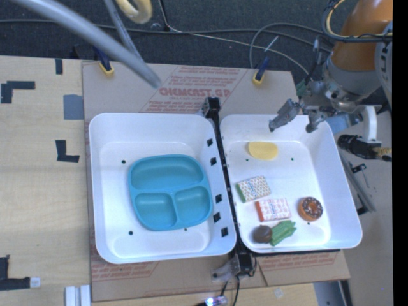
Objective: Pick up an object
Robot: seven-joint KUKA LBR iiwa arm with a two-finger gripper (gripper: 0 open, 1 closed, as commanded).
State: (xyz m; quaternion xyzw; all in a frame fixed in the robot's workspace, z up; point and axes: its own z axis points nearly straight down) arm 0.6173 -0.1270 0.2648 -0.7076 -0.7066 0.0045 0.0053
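Note:
The right bin [331, 164] holds several small items: a yellow oval piece [262, 150] near the back, a green-and-white patterned packet [253, 188], a red-and-white packet [273, 209], a brown doughnut [311, 208], and a dark round piece [262, 234] beside a green leafy piece [283, 231] at the front. My gripper [297, 118] hangs over the right bin's back edge, above and to the right of the yellow piece. Its two dark fingers stand apart, open, with nothing between them.
The left bin [105, 171] holds a blue divided tray [170, 191]. A black divider [217, 171] separates the bins. Cables run across the dark surface behind. A grey pole [83, 27] slants over the back left. Yellow clamps [258, 76] pin the cardboard under the bins.

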